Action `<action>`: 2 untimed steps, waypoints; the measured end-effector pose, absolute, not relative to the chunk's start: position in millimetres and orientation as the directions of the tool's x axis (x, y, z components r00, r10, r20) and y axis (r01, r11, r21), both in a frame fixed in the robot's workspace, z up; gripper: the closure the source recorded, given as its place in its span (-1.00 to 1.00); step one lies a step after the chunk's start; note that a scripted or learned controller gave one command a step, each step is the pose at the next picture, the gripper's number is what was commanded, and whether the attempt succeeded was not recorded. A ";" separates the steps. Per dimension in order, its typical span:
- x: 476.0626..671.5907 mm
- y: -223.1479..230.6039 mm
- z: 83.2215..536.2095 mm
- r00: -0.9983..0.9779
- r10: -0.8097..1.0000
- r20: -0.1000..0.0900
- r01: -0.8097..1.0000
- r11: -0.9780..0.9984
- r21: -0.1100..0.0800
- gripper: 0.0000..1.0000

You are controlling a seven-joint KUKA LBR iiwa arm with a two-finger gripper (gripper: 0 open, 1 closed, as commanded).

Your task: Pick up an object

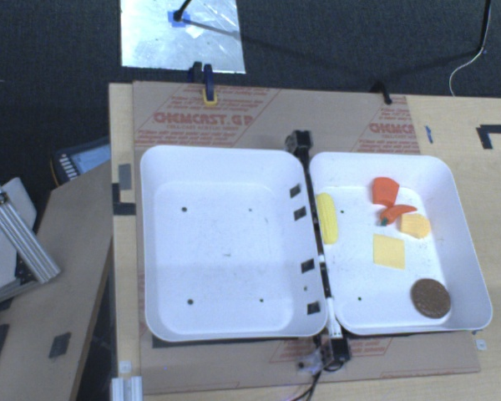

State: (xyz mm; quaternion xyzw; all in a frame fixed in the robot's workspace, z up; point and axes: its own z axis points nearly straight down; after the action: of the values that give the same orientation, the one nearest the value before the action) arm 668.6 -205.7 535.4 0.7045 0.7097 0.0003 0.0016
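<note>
Looking down on the bench from the fixed camera, I see the two white bins lying side by side on a brown cardboard sheet (209, 117) printed with red lettering. The left bin (225, 241) shows its bare white floor with a few small dark dots. The right bin (463, 224) holds everything I could pick.

A long yellow piece (326, 217) lies lengthwise close to that bin's left wall, just beside the seam between the bins. Toward the far side sits an orange piece (384, 190). Just in front of it is a smaller orange piece (394, 214), and a yellow-orange block (416, 225) lies right beside that; I cannot tell whether these two touch. A flat pale yellow square (390, 251) lies near the middle of the floor, apart from the rest. A brown round disc (431, 297) lies in the near right corner, close to the rim.

Small black clips (301, 214) run along the seam where the bins meet. Beyond the cardboard, a yellow clamp (209, 86) grips its far edge, and a shiny foil sheet (182, 23) lies on the dark floor. A slanted metal rail (17, 232) stands at the left.

As for my gripper, I cannot tell whether it stands wide or narrow, or whether it holds anything.
</note>
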 end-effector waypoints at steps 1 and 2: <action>668.6 -205.7 535.4 -0.007 1.000 -0.002 1.000 0.007 0.003 1.00; 668.6 -205.7 535.3 -0.007 1.000 -0.002 1.000 0.007 0.003 1.00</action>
State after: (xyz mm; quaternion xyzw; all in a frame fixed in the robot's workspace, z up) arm 668.6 -205.7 535.3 0.7045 0.7097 0.0003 0.0016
